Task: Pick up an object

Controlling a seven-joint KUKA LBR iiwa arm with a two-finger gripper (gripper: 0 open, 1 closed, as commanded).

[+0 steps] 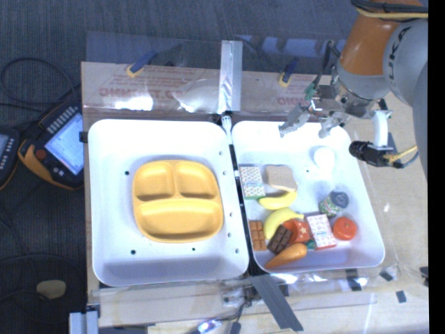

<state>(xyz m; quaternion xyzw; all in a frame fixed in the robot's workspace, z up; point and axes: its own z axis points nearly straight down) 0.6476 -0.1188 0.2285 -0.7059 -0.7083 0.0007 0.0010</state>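
Note:
My gripper (312,123) hangs over the back edge of the right bin (368,252), open, with nothing between its fingers (292,124). Below it in that bin lie a white round piece (324,156), a slice of toast (281,178), a speckled packet (252,181), two bananas (279,201), a small can (334,202), a tomato (345,228), a carrot (286,256), a chocolate block (279,240) and a waffle piece (257,234). All of them sit in the front half of the bin, apart from the gripper.
The left bin (111,256) holds a yellow divided plate (178,200). A metal divider post (230,72) stands behind the gap between the bins. A teach pendant (59,145) and cables lie on the floor at left.

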